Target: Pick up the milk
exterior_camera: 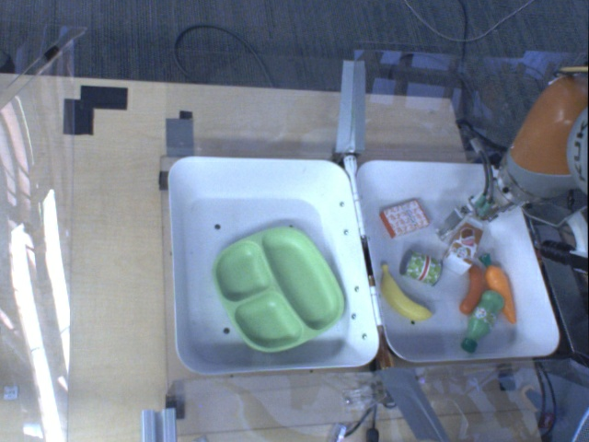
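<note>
Green bottle in front — milk just below gripper.

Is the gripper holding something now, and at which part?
It cannot be told: the gripper is right above the milk, at its top, but a hold is not visible.

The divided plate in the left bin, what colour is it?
Light green, seen plainly in the camera view: the divided plate.

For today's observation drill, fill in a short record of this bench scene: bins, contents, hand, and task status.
left bin: green divided plate
right bin: milk carton, red-patterned box, can, banana, carrots, green bottle
hand: low over the right bin, just above the milk carton
task status: milk still lying in bin
</note>
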Controlling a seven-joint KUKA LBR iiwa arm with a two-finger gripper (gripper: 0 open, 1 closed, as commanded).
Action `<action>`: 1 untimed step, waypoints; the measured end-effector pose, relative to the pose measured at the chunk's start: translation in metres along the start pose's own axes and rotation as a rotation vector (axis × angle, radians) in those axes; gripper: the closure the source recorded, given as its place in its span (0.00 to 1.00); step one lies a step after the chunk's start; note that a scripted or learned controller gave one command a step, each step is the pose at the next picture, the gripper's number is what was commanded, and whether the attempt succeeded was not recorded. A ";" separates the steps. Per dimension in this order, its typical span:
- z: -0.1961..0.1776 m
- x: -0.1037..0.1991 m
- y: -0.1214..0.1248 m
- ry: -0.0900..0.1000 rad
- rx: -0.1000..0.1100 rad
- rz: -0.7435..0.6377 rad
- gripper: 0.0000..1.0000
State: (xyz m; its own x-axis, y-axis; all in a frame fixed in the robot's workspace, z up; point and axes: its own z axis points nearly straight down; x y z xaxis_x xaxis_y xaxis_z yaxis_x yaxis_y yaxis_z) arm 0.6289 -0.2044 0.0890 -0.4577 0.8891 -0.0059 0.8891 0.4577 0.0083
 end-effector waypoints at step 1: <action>-0.001 0.043 -0.029 0.001 0.000 -0.060 0.00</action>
State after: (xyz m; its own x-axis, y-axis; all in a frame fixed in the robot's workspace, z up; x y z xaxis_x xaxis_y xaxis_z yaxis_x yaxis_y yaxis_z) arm 0.5837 -0.1795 0.0893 -0.5098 0.8603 -0.0048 0.8602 0.5099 0.0078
